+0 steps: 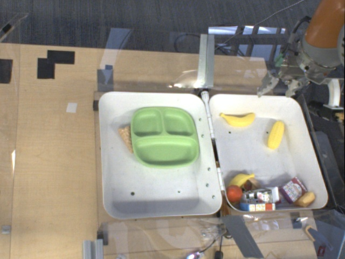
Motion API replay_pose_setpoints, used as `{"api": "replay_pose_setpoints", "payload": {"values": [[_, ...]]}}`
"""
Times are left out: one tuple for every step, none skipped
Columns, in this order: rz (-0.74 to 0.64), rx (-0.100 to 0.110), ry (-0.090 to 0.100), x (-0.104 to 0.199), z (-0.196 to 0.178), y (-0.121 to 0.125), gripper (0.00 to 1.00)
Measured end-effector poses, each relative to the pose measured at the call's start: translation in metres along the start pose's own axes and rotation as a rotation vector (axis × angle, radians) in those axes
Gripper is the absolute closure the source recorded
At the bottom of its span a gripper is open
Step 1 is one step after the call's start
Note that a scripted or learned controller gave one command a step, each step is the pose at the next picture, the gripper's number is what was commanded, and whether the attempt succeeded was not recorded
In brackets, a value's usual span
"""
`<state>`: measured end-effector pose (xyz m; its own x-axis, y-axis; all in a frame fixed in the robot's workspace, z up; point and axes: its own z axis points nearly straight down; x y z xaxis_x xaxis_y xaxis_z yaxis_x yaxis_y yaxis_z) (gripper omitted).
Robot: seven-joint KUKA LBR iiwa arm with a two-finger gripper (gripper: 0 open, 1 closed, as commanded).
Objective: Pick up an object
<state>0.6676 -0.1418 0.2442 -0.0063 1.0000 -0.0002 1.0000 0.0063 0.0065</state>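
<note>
You're looking at a light wood bench (48,161) with black square markings (54,62). Dark ribbed carpet (135,7) runs behind it. Even overhead light.

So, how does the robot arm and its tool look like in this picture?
The arm carries a broad orange band above a grey wrist. Below that, the tool is a pale grey metal piece with two thin fingers. Dark cables run beside the wrist.

One fixed camera looks down at a slant from above on both white bins (156,206).
</note>
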Motion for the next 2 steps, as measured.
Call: {"api": "replay_pose_setpoints", "payload": {"values": [[-0.082, 0.002, -0.001, -0.045, 0.112, -0.051, 0.00], [-0.133, -0.004, -0.003, -0.063, 0.155, -0.034, 0.00]]}}
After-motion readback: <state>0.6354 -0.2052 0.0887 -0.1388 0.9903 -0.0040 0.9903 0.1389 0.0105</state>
